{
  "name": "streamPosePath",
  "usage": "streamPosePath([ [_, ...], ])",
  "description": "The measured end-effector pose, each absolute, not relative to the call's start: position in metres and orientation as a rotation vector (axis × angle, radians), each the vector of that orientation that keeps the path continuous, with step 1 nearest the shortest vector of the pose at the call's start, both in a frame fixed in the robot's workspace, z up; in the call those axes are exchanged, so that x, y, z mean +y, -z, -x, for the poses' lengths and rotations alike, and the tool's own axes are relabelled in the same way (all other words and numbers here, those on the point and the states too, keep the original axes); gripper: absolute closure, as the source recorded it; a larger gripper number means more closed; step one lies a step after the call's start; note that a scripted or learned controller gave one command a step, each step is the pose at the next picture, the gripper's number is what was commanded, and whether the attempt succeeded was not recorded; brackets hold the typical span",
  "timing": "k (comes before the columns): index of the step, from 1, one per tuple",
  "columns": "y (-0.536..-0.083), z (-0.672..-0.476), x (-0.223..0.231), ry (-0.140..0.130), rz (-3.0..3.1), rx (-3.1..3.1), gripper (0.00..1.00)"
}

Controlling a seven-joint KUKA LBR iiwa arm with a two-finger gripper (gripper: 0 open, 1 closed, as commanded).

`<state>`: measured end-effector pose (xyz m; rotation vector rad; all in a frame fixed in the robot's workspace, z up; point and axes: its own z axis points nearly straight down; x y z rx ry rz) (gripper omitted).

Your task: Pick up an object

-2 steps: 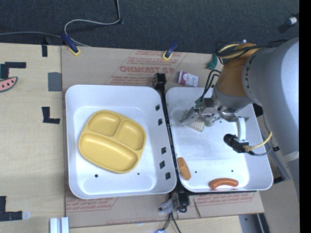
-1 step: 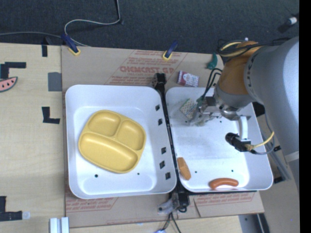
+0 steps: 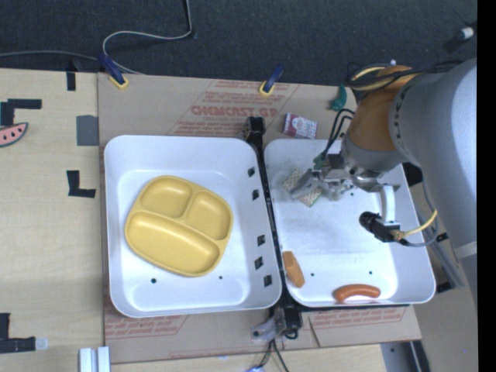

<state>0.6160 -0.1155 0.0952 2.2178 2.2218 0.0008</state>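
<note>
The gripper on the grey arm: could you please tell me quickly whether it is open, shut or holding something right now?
Gripper: cannot be told; it sits low in the right white bin at a small pale checkered object.

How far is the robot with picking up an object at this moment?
Done: the arm has reached into the right bin, and the gripper sits at a small pale object near the bin's upper left. In hand: a try at that object; whether it is gripped I cannot tell. Left: a clear lift. Two sausages lie untouched near the front wall, and the yellow tray lies in the left bin.
</note>
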Motion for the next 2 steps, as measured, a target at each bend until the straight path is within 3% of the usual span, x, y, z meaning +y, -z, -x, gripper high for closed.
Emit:
streamPosePath([
  [1, -0.1044, -0.6159, -0.1147, -0.001, -2.218, 2.224, 1.0],
  [2, -0.1043, -0.6159, -0.1146, -0.001, -2.218, 2.224, 0.0],
])
